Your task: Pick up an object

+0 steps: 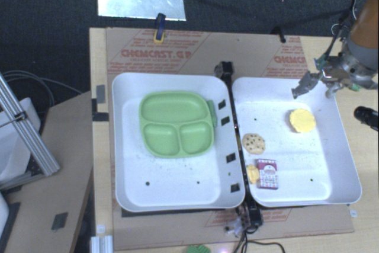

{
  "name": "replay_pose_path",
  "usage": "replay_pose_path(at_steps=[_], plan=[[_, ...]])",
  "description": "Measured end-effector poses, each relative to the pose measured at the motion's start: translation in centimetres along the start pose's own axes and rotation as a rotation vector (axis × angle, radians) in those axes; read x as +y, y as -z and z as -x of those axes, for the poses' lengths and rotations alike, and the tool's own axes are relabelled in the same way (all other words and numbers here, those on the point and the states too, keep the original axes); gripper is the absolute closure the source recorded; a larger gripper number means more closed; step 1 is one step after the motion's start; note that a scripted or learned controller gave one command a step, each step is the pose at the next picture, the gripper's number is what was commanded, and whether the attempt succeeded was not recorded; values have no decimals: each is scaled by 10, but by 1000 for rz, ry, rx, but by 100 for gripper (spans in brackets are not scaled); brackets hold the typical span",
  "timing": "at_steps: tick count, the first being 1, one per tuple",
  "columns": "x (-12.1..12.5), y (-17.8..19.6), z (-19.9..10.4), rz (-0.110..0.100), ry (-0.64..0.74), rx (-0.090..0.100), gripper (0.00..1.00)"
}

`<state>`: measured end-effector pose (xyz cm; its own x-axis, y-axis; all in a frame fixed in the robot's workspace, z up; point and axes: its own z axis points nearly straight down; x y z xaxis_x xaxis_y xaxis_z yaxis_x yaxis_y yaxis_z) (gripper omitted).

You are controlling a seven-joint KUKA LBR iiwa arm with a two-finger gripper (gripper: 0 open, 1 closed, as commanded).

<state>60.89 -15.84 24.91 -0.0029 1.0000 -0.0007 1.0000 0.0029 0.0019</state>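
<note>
One arm [362,38] at right, fingers [302,87] splayed over right bin [340,145]

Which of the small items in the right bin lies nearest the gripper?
The round yellow piece, just below the gripper. The cookie and the red-and-white box lie farther off toward the bin's near-left corner.

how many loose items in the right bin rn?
4: round yellow piece toward the far right, chocolate-chip cookie mid-left, small red-and-white box near front, small yellow piece touching its left side. More may be hidden beneath.
</note>
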Motion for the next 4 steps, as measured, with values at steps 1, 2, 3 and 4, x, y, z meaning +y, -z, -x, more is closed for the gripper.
replay_pose_path(at_steps=[1,2,3,4], plan=[[-9,-86,48,-5,-5,0,0],[-8,-169,47,-5,-2,2,0],[-5,-154,48,4,-2,-1,100],[53,-168,-24,-28,8,3,100]])
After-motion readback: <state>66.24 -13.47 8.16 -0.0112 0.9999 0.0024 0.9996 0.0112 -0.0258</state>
